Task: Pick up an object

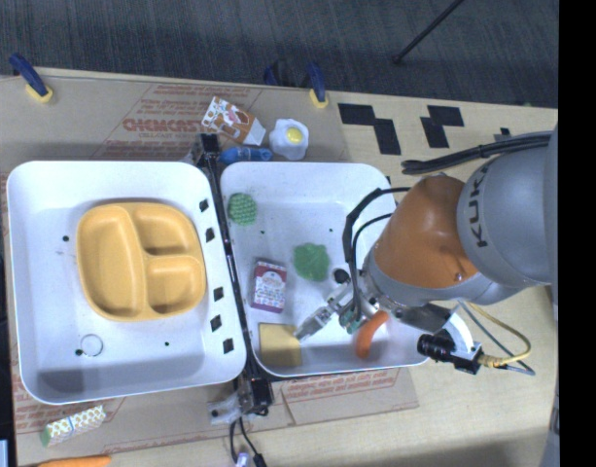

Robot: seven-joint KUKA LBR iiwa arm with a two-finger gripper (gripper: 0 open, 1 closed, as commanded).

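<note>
The right bin (pixel 307 178) holds a round green knitted piece (pixel 242 207), a green leafy lump (pixel 311 259), a small red box (pixel 269 286), a tan block (pixel 279 344) and an orange carrot-like piece (pixel 370 334). My gripper (pixel 320 321) is low over the bin's front part, pointing left and down. Its tip lies just right of the tan block and below the red box, and the orange piece sits right behind it. Nothing shows in its grasp. The grey arm with its orange band (pixel 429 236) covers the bin's right side.
The left bin (pixel 45 193) carries a yellow divided tray (pixel 142 258). Behind the bins lie a snack packet (pixel 225 117), a blue item (pixel 244 154) and a white-and-yellow cup (pixel 291 137). A wrapped packet (pixel 74 423) rests at the front left. Cables (pixel 473 353) trail at the right.
</note>
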